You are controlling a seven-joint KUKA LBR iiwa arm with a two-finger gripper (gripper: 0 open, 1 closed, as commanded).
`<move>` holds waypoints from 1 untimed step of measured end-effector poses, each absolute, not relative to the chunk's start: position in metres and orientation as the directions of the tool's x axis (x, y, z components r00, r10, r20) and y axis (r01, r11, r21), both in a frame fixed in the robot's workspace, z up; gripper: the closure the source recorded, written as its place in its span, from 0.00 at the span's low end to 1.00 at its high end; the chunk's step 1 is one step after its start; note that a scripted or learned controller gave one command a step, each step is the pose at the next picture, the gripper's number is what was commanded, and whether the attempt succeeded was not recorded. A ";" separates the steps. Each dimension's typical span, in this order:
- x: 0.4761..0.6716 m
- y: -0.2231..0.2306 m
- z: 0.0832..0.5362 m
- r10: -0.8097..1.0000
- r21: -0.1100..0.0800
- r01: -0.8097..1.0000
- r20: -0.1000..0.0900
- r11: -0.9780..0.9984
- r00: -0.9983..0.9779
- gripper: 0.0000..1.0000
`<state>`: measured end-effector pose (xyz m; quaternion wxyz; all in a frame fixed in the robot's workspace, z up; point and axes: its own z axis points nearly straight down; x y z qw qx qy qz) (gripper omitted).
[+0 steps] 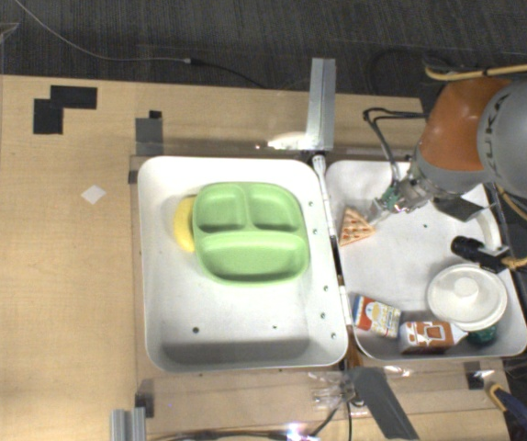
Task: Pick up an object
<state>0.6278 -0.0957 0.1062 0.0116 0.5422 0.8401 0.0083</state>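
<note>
Camera view blurs both cartons' [376,317] printing beyond reading, and how the gripper [394,198] stands I cannot tell

Dark grey carpet [199,16] runs along the far side, a thin cable [107,55] trailing across it. The pale wooden bench [52,274] carries black tape patches [61,107].

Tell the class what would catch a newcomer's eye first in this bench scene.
The green divided tray dominates the left bin, with a yellow object peeking from under its left edge. In the right bin, the gripper hovers near a waffle-patterned wedge, with a white bowl toward the front right.
</note>
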 end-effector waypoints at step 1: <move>0.615 -0.063 0.197 0.941 0.001 0.941 -0.001 0.338 -0.338 1.00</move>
